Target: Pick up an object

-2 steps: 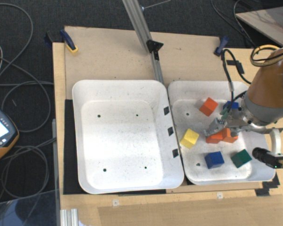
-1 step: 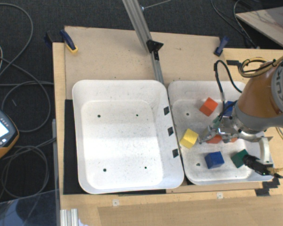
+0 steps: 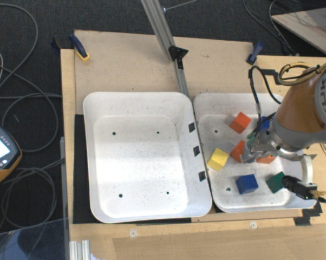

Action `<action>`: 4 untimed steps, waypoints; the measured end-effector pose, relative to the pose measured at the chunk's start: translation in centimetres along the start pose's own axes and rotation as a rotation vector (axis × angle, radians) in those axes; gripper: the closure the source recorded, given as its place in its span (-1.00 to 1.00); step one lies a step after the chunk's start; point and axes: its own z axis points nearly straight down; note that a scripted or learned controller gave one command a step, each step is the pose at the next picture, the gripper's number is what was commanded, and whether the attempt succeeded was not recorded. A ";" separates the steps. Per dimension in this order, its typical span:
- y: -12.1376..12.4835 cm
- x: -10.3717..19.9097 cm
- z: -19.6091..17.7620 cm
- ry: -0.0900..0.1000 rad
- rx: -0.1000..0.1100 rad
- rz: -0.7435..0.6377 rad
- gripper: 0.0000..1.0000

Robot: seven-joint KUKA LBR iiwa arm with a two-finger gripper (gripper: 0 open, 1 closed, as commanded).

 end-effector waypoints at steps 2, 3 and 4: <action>-0.4 1.6 -10.1 -0.003 -0.005 -0.002 1.00; -0.2 1.6 -14.1 -0.003 -0.005 -0.001 1.00; 1.7 6.5 -14.7 0.000 -0.001 -0.006 1.00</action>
